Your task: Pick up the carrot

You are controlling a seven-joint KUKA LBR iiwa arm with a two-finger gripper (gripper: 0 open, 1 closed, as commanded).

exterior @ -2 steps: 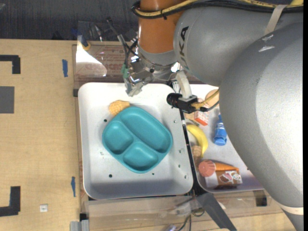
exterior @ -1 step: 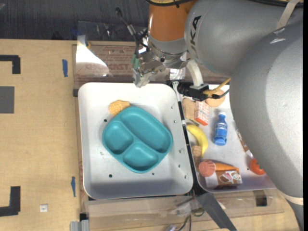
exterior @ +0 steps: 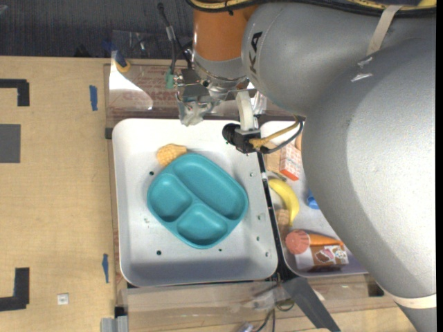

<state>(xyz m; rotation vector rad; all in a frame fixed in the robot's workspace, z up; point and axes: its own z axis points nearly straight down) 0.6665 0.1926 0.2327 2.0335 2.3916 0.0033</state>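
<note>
Pale wooden bench (exterior: 48,185), blue tape marks. Directly on it: two shallow white plastic bins side by side, left bin (exterior: 131,254), right bin (exterior: 325,272), touching.

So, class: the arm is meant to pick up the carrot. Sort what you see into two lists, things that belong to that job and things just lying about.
Belongs to the job:
carrot, lying in the right bin
claw, above the far edge of the left bin

Just lying about:
teal divided plate
corn cob by the plate
banana
small carton
</note>
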